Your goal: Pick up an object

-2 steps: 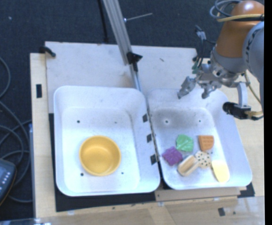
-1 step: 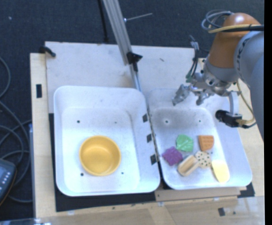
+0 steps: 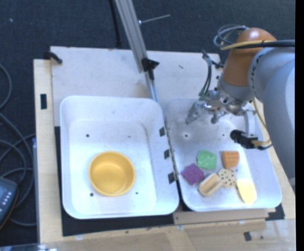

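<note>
My gripper (image 3: 203, 115) hangs over the far part of the right bin (image 3: 183, 135), its two fingers spread open with nothing between them. Near the bin's front lie several small objects: a green piece (image 3: 206, 159), a purple piece (image 3: 192, 173), an orange block (image 3: 230, 158), a tan wooden block (image 3: 210, 184) with a dotted tan piece (image 3: 226, 177) beside it, and a yellow piece (image 3: 246, 190). The gripper is well behind this cluster and touches none of it. A yellow bowl (image 3: 112, 173) sits in the left bin (image 3: 78, 119).
A slanted metal rail (image 3: 133, 33) crosses the back of the bench and ends near the gap between the bins. Cables run along the arm's wrist, and a black connector (image 3: 238, 136) hangs over the right bin. A dark floor with cables surrounds the bench.
</note>
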Robot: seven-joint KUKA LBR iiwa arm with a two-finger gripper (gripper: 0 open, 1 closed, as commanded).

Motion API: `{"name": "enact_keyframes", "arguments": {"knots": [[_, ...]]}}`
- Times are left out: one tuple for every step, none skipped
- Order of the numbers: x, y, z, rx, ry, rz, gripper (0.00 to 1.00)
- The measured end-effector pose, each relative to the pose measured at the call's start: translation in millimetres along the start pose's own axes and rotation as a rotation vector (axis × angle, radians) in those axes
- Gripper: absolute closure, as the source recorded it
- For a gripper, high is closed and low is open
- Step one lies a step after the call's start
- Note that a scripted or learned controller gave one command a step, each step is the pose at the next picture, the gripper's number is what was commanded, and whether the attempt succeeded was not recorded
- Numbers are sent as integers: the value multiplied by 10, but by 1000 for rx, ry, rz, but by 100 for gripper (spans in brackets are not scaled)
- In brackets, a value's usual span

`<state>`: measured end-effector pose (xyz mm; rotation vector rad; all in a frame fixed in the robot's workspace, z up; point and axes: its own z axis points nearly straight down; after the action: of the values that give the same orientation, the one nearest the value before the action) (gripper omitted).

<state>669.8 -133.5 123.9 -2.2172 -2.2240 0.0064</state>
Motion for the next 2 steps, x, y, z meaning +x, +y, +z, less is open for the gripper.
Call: {"name": "enact_keyframes", "arguments": {"knots": [[-8,19,-157,-8,-1,-1,100],[-31,86,-615,-10,1,1,100]]}}
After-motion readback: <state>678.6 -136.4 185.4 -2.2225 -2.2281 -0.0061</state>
